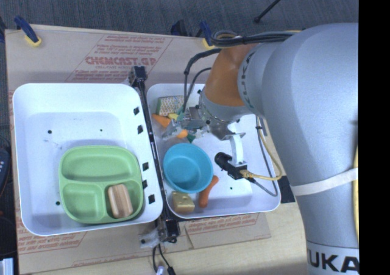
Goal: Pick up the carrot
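My arm comes in from three o'clock and my claw (pixel 183 126) hangs low over the right-hand white plastic bin (pixel 263 202), at its ten o'clock corner; whether it is spread or pinched I cannot tell. A small orange carrot-like piece (pixel 161 119) lies just at nine o'clock of my claw, and a second slim orange carrot (pixel 208 190) lies at five o'clock of the round blue plastic bowl (pixel 187 167), touching its rim. A tan block (pixel 181 201) sits at six o'clock of that bowl. The left-hand white bin (pixel 36 106) holds a green divided plate (pixel 97 173) with a brown bread roll (pixel 119 200) in its lower right compartment.
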